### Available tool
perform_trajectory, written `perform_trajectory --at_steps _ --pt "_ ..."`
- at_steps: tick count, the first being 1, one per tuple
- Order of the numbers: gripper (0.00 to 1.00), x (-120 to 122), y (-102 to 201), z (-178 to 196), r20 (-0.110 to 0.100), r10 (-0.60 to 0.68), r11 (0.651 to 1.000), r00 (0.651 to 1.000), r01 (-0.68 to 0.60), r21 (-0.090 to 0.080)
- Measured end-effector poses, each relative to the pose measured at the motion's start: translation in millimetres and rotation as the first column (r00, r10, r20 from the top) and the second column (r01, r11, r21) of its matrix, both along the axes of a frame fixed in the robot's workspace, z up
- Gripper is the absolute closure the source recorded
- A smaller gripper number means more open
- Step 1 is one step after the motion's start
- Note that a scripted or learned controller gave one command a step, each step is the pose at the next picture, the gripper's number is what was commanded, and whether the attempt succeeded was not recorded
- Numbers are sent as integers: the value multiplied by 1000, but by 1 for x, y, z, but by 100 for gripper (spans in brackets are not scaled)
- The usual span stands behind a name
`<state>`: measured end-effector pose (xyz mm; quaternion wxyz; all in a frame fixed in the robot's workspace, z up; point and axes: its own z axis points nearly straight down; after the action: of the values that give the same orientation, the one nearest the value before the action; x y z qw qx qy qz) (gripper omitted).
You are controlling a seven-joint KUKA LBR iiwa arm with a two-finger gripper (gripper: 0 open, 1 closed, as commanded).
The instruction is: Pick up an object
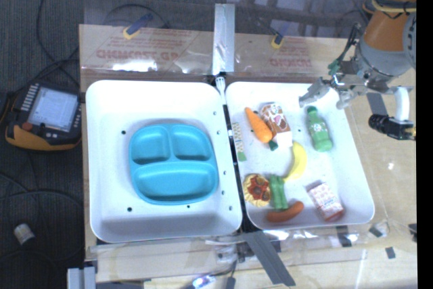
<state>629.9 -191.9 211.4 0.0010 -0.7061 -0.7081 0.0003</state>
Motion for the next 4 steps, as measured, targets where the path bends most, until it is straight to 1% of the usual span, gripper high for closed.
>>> perform_trajectory --at_steps 1,2,3,4 --pt "0 25 -20 -113 8 -86 996 996 86 5" --pt "0 41 -7 -121 1 -92 996 996 92 4" --pt "0 41 41 -123 9 -63 998 998 63 -7" --pt "0 -33 25 -91 0 -35 999 999 35 -2"
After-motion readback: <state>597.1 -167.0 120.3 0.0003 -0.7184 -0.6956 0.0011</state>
